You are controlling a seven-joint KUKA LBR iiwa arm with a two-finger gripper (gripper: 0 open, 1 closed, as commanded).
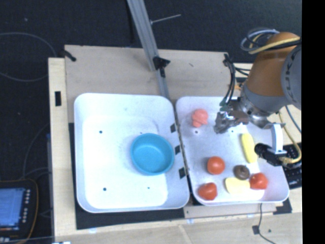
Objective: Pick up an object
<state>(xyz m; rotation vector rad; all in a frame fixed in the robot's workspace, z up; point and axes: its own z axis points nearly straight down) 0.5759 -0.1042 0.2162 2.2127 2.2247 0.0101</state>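
My gripper [221, 126] hangs over the back part of the right bin [198, 151], just right of a pink-orange ball [199, 117]. Nothing shows between its fingers. In front of it lie a red tomato [216, 165], a second red one [207, 190] at the front rim and a third [259, 181] at the right. A yellow banana-like piece [248, 147] lies to the gripper's right. A brown round thing [241, 172] rests beside a pale yellow piece [237, 186].
The left bin [101, 116] holds a blue bowl [151, 154] near its right side. A grey metal pole [144, 29] rises from behind the bins. A screen [15, 207] sits at the lower left off the bench.
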